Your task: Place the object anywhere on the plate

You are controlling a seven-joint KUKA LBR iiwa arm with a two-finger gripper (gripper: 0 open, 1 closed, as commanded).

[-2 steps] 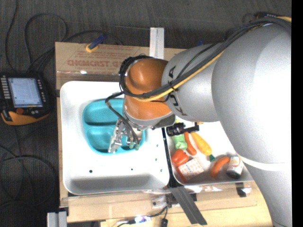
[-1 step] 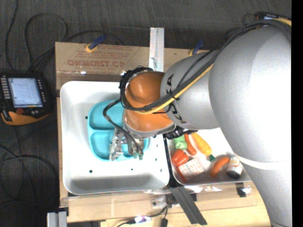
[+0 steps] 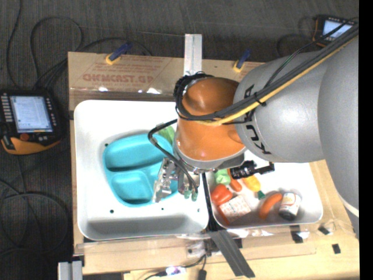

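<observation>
The hand [image 3: 175, 182] hung over the right edge of the blue plate [image 3: 131, 165] in the left bin [image 3: 87, 174]. Whether it was gripping anything could not be told; no object was distinguishable there. Toy foods [image 3: 233, 200] lay in the right bin [image 3: 315, 209]. Recommended: centre over a plate compartment, lower close, then release gently.

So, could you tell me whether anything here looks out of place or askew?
Nothing looks spilled or damaged. The turquoise divided plate sits at a slant in the left bin, and the toy food items are heaped together in the right bin.
</observation>
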